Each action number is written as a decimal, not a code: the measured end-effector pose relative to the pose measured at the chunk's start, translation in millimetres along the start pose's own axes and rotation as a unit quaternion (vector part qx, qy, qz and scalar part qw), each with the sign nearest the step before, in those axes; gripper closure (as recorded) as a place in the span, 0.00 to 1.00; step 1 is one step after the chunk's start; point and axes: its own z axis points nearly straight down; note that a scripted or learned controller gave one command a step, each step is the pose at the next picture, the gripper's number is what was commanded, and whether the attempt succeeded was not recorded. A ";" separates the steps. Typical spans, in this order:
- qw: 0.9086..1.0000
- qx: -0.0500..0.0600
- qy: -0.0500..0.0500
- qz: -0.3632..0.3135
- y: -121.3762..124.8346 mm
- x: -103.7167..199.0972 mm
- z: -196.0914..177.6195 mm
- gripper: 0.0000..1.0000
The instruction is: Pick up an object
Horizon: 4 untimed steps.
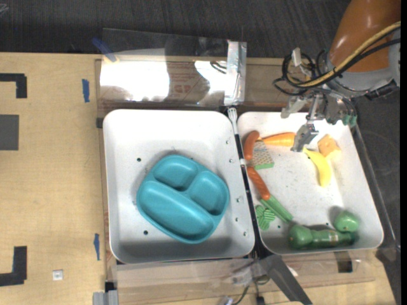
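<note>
My gripper hangs over the back of the right bin, just right of an orange carrot and above the top of a yellow banana. An orange chunk lies just to its right. Nothing shows as held. Also in this bin are a red sausage, a small green ridged piece, a second carrot with a green stem, a small green leafy toy and a green dumbbell-shaped toy along the front.
The left bin holds a teal divided plate. A clear plastic sheet stands behind the bins. Cables hang from the arm near the back right corner. The bin walls meet at a ridge.
</note>
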 end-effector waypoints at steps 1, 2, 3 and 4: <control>0.999 0.000 -0.002 0.032 -30.5 27.9 119.3 0.00; 0.999 0.001 -0.003 -0.048 -7.4 71.9 126.5 0.00; 1.000 0.000 -0.004 -0.010 -3.9 123.6 126.0 0.00; 1.000 0.001 -0.003 -0.016 0.7 26.9 127.4 0.00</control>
